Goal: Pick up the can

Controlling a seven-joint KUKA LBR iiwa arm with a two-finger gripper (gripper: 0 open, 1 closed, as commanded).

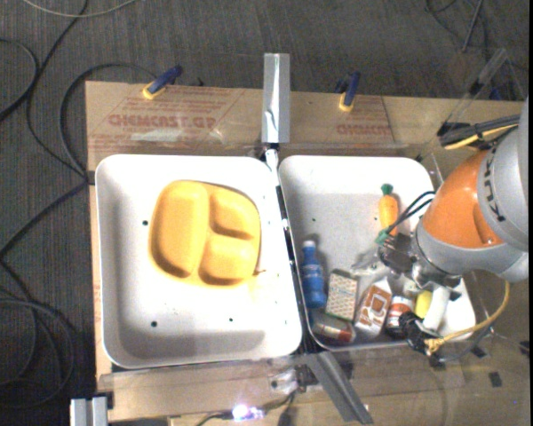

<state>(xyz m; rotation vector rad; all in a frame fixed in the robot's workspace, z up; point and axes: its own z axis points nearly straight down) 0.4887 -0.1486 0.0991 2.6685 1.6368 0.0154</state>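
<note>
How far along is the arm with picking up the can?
Done: the grey arm's gripper is over the right white bin. In hand: nothing seen between its fingers. Left: the small dark can lies on its side at the bin's near edge, not lifted.

I read both bins (pixel 115 264) as smooth white plastic, slightly glossy. Yellow tray (pixel 206 232) is moulded plastic, soft sheen. The can (pixel 333 331) has a shiny metal look with a dark label. Blue bottle (pixel 312 273) is glossy plastic. Bench board (pixel 186 118) is matt brown cardboard. Arm band (pixel 462 211) is glossy orange.
</note>
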